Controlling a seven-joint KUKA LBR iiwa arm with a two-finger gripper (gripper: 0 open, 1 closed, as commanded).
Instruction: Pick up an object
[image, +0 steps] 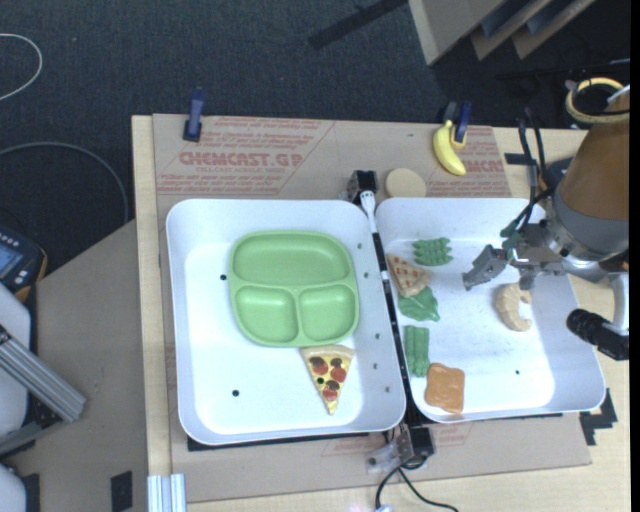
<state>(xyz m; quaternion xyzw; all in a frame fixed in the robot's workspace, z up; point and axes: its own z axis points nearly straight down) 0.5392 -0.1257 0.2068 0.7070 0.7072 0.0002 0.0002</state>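
My gripper (498, 277) hangs over the middle of the right bin (560, 395), open, with nothing between its fingers. A pale beige food piece (515, 307) lies just below and to the right of it. To its left are a green leafy piece (432, 250), a small brown pizza-like wedge (405, 273), a second green leaf (420, 304), a green pod (416, 350) and an orange-brown nugget (445, 387) near the front wall.
The left bin (195, 300) holds a green divided plate (295, 287) and a pizza slice (330, 376). A banana (449, 150) and a round beige disc (405, 183) lie on the board behind the bins. The arm's body (600, 190) covers the right bin's far right corner.
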